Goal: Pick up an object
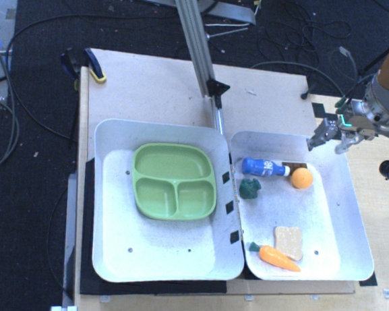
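Worktop (pixel 153 87): pale board carrying two shallow white bins side by side.

Left bin (pixel 105 245): holds one green divided plate (pixel 175 181), three compartments, lying flat, slightly above the bin's centre.

Right bin (pixel 348 219): five items.
- Dark green lumpy object (pixel 250 188), near the bin's left wall.
- Blue bottle (pixel 266 167) with white label, lying on its side, just above and right of the green object.
- Orange ball (pixel 302 178), at the bottle's right end, touching or nearly so.
- Tan bread-like slice (pixel 288 241), lower part of the bin.
- Carrot (pixel 279 258), lying slantwise just below the slice, its green tip pointing left; contact with the slice cannot be told.

Arm: enters from the right, orange band above the wrist. Jaws (pixel 330 139): above the right bin's upper right corner, apart from all items, nothing between them. Two fingers appear spread, though the view is too small to be sure.
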